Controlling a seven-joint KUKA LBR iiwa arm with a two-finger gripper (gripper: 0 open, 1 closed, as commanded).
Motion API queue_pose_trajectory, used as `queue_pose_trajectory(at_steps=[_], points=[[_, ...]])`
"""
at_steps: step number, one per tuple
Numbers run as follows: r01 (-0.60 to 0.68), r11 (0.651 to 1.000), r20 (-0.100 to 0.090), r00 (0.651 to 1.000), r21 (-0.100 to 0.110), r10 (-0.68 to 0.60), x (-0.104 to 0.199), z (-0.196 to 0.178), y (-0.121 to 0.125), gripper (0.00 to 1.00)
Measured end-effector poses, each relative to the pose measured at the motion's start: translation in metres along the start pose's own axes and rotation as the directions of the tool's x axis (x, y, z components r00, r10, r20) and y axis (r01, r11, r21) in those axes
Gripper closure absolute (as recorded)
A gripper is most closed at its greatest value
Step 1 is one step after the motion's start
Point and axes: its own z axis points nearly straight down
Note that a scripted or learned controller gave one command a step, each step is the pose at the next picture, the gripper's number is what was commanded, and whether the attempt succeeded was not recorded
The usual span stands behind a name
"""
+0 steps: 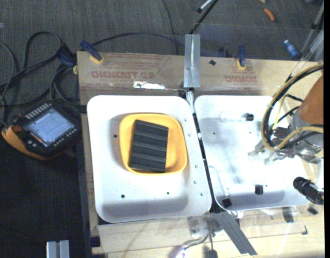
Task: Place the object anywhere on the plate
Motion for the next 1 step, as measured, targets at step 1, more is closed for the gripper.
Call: queue_pose_trajectory(at_steps=[1], points=[[0.000, 1.000, 0.000, 1.000, 0.000, 0.000, 0.0000, -0.0001, 0.0001, 0.00]])
